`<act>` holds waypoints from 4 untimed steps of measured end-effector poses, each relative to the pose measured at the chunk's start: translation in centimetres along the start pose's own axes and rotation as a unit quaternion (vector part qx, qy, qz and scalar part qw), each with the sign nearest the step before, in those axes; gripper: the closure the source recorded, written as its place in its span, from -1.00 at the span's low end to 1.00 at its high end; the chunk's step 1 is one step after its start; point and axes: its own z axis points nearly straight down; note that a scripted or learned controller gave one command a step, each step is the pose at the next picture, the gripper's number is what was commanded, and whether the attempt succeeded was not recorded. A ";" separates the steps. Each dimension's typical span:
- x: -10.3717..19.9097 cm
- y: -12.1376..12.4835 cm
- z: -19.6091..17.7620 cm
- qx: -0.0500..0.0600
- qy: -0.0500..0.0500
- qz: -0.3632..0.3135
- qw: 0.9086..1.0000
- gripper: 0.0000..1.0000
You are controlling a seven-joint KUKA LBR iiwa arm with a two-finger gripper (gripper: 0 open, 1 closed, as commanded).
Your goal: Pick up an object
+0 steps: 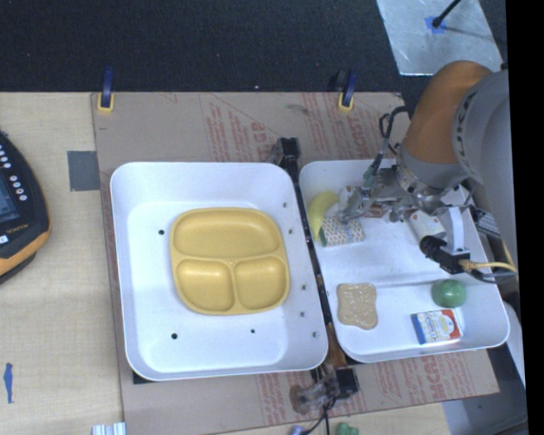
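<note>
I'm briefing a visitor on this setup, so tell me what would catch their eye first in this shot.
The yellow divided tray stands out most, sitting alone in the middle of the left bin. Next is the grey arm with its orange band, reaching into the far part of the right bin, its gripper low beside a yellowish object. Nearer the camera in that bin lie a tan piece, a green ball and a small carton.

Left bin [147, 264]: white, holding a mustard-yellow divided tray [229, 260]. Right of that tray, second white bin [397, 260]: pale yellow-green rounded piece [319, 214], speckled white-grey sponge, possibly [343, 233], tan speckled flat piece [357, 305], green ball [449, 293], small carton [438, 326] in red, white and blue. Arm [449, 121]: grey with orange band.
</note>
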 end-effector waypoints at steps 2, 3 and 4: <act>1.0 2.6 0.2 0.012 0.005 0.000 1.000 -1.00; 0.8 2.4 -0.7 0.017 0.005 -0.001 1.000 1.00; 8.8 -0.5 -9.7 0.004 0.002 0.000 1.000 1.00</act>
